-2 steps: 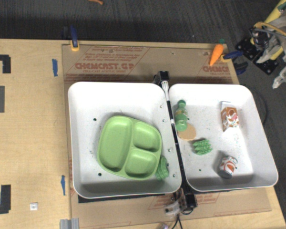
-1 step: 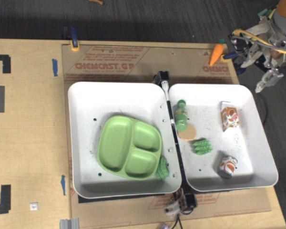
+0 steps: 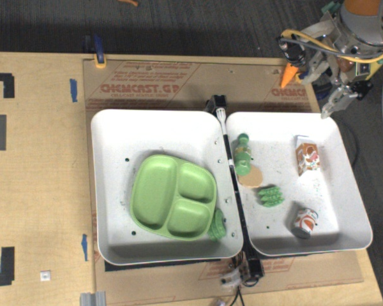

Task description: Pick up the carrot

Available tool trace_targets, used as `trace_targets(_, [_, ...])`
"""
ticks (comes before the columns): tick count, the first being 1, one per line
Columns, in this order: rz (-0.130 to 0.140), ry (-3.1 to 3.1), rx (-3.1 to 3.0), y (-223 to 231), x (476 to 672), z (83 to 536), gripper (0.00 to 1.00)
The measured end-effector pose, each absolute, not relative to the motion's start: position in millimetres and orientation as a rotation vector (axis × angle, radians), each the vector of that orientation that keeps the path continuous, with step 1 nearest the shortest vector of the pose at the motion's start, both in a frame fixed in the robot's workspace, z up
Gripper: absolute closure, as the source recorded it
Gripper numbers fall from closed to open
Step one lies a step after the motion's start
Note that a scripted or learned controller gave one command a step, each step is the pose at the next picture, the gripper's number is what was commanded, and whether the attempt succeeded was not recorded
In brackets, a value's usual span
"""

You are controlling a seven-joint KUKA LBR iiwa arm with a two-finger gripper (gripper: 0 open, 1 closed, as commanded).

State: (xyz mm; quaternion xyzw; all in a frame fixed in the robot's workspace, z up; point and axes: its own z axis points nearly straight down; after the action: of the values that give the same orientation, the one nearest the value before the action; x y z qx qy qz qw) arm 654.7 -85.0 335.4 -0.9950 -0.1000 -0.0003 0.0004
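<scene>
The tool [image 3: 306,69] is hovering at upper right, apparently gripping the orange carrot [image 3: 288,76], lifting it clear of the right bin [image 3: 351,190].

Two white bins [image 3: 277,234]; light green divided plate [image 3: 173,196]; orange carrot [image 3: 288,76]; green veg [image 3: 270,196]; red-white cartons [image 3: 307,156]; tan surface [image 3: 38,190]; grey arm [image 3: 364,11], orange band.

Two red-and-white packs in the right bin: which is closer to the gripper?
The upright carton at the bin's back right, nearest the gripper. The other pack lies tilted near the front edge.
</scene>
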Motion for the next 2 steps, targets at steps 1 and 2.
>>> trace_targets(1, [0.001,-0.329,-3.123,-24,657.0,291,0.00])
trace_targets(2, [0.003,-0.314,-3.125,29,624.9,262,0.00])
